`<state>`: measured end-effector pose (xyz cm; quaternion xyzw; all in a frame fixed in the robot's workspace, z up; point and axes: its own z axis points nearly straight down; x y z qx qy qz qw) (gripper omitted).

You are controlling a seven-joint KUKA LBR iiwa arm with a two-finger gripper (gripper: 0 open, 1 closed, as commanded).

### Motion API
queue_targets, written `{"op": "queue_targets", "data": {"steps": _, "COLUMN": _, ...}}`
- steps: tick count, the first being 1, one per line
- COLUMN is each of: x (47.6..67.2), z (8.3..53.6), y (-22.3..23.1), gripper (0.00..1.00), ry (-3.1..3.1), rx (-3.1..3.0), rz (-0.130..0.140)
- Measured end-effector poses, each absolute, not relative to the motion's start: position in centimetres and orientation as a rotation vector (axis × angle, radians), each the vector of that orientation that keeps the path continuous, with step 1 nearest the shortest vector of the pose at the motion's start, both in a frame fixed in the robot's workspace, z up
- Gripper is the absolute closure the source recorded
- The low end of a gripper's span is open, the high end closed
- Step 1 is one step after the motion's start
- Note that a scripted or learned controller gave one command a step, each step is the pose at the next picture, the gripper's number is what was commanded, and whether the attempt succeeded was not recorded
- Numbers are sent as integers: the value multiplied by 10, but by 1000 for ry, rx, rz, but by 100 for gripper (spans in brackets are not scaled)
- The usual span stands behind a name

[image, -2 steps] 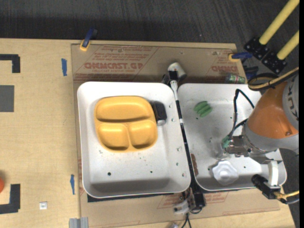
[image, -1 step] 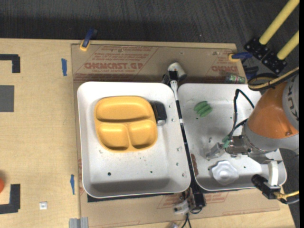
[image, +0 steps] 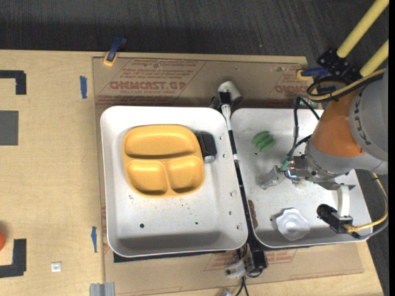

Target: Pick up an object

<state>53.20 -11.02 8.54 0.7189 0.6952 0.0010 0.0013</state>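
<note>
In the right bin [image: 345,236], a small green ridged object [image: 264,141] lies near the far left corner. A white rounded object [image: 291,222] sits by the near wall. My gripper [image: 270,179] hangs low over the middle of this bin, between the two objects and touching neither. It is a little below and to the right of the green one. Nothing can be seen held in it. The left bin [image: 185,230] holds a yellow divided plate [image: 164,158] with a small black object [image: 207,145] against its right edge.
The grey arm with its orange band [image: 336,134] covers the right part of the right bin. A black connector with a yellow cable [image: 333,217] hangs near that bin's near right corner. The wall between the bins [image: 239,184] runs just left of the gripper.
</note>
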Motion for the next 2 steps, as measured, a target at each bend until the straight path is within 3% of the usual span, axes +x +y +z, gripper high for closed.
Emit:
{"op": "queue_targets", "data": {"steps": 1, "x": 533, "z": 96, "y": -109, "gripper": 100, "ry": 2183, "rx": 2253, "rz": 7}}
{"op": "queue_targets", "data": {"steps": 2, "x": 533, "z": 96, "y": -109, "gripper": 0, "ry": 2184, "rx": 2253, "rz": 6}}
